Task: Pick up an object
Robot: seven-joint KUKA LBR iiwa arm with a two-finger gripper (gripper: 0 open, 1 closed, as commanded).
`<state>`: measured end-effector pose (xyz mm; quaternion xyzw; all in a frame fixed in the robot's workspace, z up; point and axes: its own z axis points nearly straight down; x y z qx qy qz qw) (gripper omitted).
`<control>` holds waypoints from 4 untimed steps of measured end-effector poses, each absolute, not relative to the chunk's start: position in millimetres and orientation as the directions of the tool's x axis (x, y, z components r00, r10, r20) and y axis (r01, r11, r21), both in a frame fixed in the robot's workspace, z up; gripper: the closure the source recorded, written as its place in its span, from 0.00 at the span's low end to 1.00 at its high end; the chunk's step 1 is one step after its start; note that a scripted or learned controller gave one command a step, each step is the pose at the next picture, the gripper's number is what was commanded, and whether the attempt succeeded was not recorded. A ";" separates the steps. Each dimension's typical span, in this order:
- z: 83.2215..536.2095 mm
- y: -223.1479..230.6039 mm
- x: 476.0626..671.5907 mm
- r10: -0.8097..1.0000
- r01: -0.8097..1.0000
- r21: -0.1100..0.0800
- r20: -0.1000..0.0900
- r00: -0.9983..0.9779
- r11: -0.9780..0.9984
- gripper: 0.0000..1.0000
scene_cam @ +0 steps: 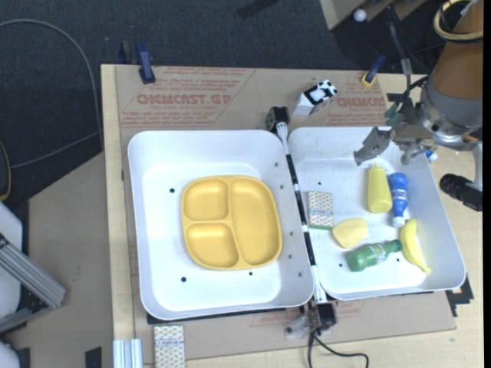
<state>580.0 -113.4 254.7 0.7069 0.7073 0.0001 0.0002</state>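
Camera view: nearest the yellow bottle point(378, 189), a green bottle point(370, 255) and banana point(413, 244) were left loose for picking. Just beyond it, the gripper point(390, 146) was poised with fingers spread, nothing pinched.

Red print reading roughly "CHEMCAST GP" runs along the far edge of the brown board point(184, 98) covering the counter.

Tray point(230, 222) in left bin point(149, 205)
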 end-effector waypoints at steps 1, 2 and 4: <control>185.6 -159.6 612.5 1.000 1.000 -0.002 0.000 0.001 -0.001 0.00; 98.7 -181.2 596.3 1.000 1.000 0.006 0.004 -0.005 0.005 0.00; 86.8 -113.7 590.3 1.000 1.000 0.006 0.000 -0.001 0.001 1.00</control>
